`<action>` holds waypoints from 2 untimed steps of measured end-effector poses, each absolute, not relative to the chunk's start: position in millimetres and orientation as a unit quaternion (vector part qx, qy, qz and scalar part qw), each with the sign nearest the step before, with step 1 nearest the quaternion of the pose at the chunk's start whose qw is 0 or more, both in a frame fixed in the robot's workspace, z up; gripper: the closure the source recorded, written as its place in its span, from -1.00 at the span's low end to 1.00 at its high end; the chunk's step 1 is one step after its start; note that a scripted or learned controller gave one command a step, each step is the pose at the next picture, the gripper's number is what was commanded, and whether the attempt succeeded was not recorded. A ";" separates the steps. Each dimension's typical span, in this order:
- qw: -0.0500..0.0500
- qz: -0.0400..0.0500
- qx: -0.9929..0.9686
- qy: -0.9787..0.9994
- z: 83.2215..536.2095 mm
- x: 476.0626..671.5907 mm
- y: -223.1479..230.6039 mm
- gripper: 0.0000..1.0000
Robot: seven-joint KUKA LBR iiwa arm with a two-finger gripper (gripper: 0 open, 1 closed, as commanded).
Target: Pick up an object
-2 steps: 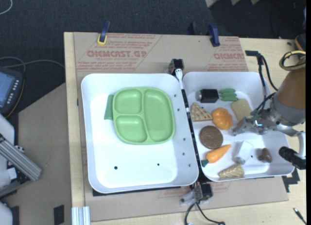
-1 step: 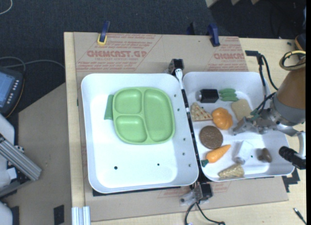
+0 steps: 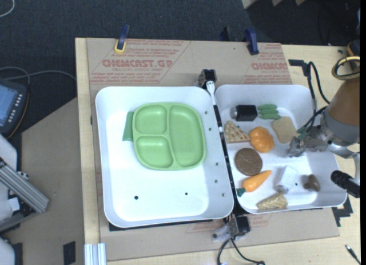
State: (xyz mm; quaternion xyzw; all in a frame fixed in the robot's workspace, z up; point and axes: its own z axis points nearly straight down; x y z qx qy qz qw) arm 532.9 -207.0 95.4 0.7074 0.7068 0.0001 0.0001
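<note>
The right white bin (image 3: 297, 93) holds several toy foods. A black block (image 3: 246, 112) and a green piece (image 3: 267, 110) lie at the back. In front of them are a tan wedge (image 3: 234, 133), an orange fruit (image 3: 261, 139) and a beige slice (image 3: 283, 129). A brown round cookie (image 3: 249, 161), a carrot (image 3: 255, 181), a pale clear piece (image 3: 284, 177), a small brown lump (image 3: 311, 183) and a beige cracker (image 3: 271, 202) lie nearer the front. My gripper (image 3: 297, 143) hangs low over the bin's right side, just right of the beige slice and above the pale piece.
The left white bin (image 3: 114, 161) carries a green divided plate (image 3: 168, 135). The grey arm with its orange band (image 3: 346, 109) reaches in over the right bin's right rim. Clamps (image 3: 120, 43) and cables (image 3: 311, 80) sit along the bench's back edge.
</note>
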 end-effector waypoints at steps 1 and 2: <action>0.002 0.001 0.707 0.707 138.3 534.8 -210.3 1.00; 0.004 0.001 0.707 0.707 200.9 539.4 -216.4 1.00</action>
